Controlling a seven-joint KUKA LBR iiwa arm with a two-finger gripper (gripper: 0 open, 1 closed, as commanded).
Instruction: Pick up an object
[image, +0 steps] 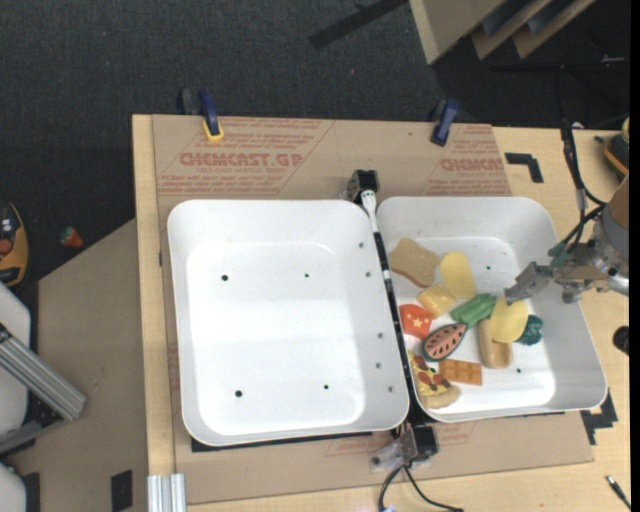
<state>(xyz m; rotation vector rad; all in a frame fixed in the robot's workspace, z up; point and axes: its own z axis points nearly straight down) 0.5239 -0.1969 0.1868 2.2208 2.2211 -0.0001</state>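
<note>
Several small plastic toy foods (455, 330) crowd the right white bin (560, 390): light, stiff, slick. My pincer (520, 288) hovers over them; whether it's parted, I cannot tell. I'd pinch the yellow lemon-shaped piece (508, 320) across its middle.

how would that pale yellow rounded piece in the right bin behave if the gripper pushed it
The pale yellow piece looks smooth and rounded, so it would probably slide or roll rather than stay put. It appears small, likely light. It touches the tan slice in the right bin, so a push may shift that too.
</note>
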